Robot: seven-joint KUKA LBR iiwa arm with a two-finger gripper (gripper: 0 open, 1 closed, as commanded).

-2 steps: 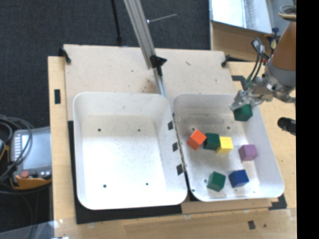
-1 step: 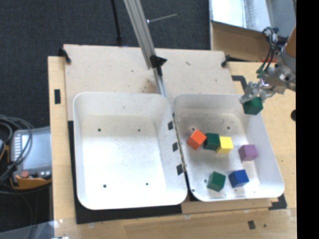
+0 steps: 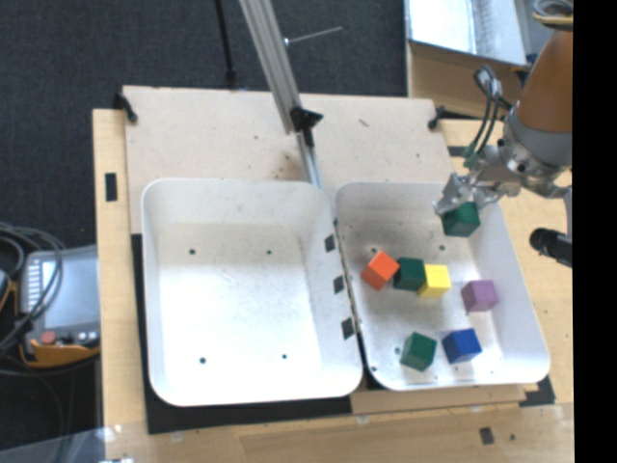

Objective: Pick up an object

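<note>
My gripper point(image 3: 462, 208) hangs over the far right part of the right bin point(image 3: 516, 287), shut on a green cube point(image 3: 463, 222) that sticks out below its fingers. On the bin floor lie an orange cube point(image 3: 380, 268), a dark green cube point(image 3: 410, 274) and a yellow cube point(image 3: 436, 280) in a touching row. A purple cube point(image 3: 479, 295) sits to their right. Near the front wall are a blue cube point(image 3: 462, 344) and another green cube point(image 3: 418, 350).
The left bin point(image 3: 169, 287) stands beside the right one, their walls meeting at the middle. A slanted aluminium bar point(image 3: 275, 61) rises behind the bins. Cables and a grey box point(image 3: 43, 297) lie off the bench's left edge.
</note>
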